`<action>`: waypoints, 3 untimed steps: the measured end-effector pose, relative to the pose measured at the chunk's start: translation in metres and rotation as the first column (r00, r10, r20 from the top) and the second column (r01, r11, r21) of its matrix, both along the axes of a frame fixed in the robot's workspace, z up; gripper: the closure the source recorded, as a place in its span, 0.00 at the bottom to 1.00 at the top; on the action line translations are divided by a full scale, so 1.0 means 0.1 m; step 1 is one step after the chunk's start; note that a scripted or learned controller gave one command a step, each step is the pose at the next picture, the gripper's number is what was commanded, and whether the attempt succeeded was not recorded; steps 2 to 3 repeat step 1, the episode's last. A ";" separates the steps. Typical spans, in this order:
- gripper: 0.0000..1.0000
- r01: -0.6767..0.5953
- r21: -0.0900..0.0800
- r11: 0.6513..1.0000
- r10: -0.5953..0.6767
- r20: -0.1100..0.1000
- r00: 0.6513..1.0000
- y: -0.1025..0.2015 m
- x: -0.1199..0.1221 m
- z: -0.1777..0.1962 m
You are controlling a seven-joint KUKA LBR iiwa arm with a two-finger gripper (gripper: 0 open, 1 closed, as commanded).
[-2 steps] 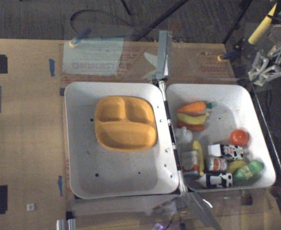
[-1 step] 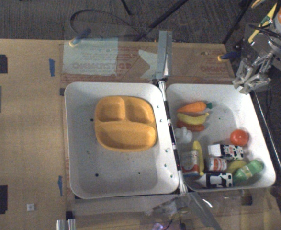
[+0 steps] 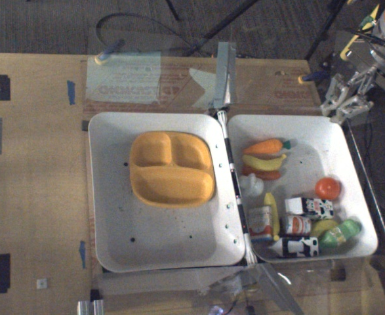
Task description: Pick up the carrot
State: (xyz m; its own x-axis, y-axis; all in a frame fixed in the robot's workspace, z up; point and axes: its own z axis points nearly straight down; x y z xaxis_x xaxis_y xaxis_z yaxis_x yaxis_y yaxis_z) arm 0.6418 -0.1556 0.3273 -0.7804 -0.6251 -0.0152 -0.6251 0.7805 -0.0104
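The carrot (image 3: 264,147), orange with a small green top, lies in the right bin (image 3: 310,140) near its back left corner, just above a yellow banana (image 3: 263,162). My gripper (image 3: 345,105) hangs at the far right of the view, over the right bin's back right corner and well apart from the carrot. Its fingers look spread, with nothing between them.
The left bin (image 3: 113,235) holds an orange divided plate (image 3: 172,168). The right bin also holds a red tomato (image 3: 327,188), milk cartons (image 3: 310,207), a can (image 3: 296,225), a green bottle (image 3: 341,233) and several other small items along its front and left side.
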 end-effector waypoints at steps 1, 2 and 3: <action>1.00 -0.049 0.000 0.999 0.049 -0.013 0.999 -0.39 -0.15 -0.65; 1.00 -0.049 0.000 0.999 0.049 -0.013 0.999 -0.39 -0.15 -0.65; 1.00 -0.049 0.000 0.999 0.049 -0.013 0.999 -0.39 -0.15 -0.65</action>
